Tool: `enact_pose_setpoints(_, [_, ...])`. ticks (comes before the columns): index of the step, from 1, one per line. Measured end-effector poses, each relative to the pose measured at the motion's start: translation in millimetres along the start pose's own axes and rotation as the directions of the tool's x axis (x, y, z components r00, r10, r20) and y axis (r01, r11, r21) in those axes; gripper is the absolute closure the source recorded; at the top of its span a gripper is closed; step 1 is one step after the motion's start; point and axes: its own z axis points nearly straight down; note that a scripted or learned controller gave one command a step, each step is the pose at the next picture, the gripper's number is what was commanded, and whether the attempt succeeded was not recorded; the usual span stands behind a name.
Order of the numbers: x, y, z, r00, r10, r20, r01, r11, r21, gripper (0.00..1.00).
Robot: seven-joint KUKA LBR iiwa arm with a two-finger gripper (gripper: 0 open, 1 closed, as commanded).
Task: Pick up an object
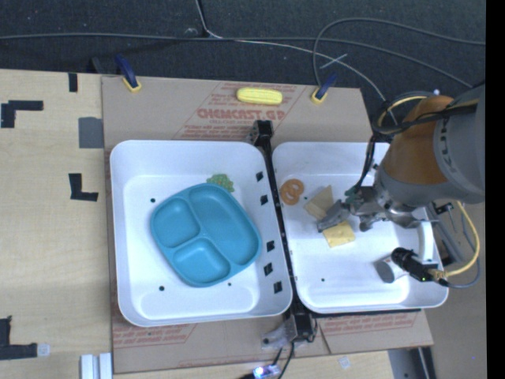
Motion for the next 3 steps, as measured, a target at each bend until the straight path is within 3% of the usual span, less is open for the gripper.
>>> enact_pose_setpoints(1, [0.9,0.9,-12.4,1.000,-0.002,0.000,0.002,1.000,-0.003,1.00])
enact_pose_setpoints(3, [8.1,7.8,-121.9,1.000,-0.001,0.002,0.001,1.000,-0.012,1.00])
